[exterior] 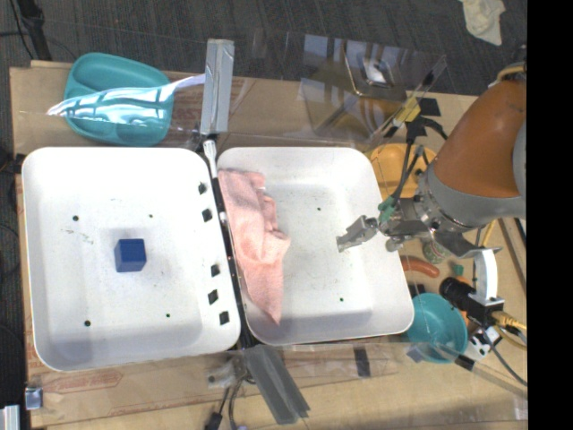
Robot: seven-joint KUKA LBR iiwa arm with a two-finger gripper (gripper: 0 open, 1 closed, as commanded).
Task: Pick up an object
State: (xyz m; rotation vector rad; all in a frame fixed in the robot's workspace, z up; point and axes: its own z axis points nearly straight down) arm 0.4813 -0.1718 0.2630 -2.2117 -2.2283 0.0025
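A pink cloth [255, 240] lies crumpled along the left side of the right bin [309, 330]. A small blue cube [131, 254] sits in the left bin [54, 330], left of its middle. My gripper [356, 234] hangs over the right part of the right bin, well to the right of the cloth. Its fingers point left and I see nothing between them.
A teal scoop-shaped dish [116, 106] lies behind the left bin. A teal cup [436, 325], a yellow object [394, 164] and cables crowd the bench to the right of the right bin. A clear plastic sheet [367, 83] stands behind the right bin.
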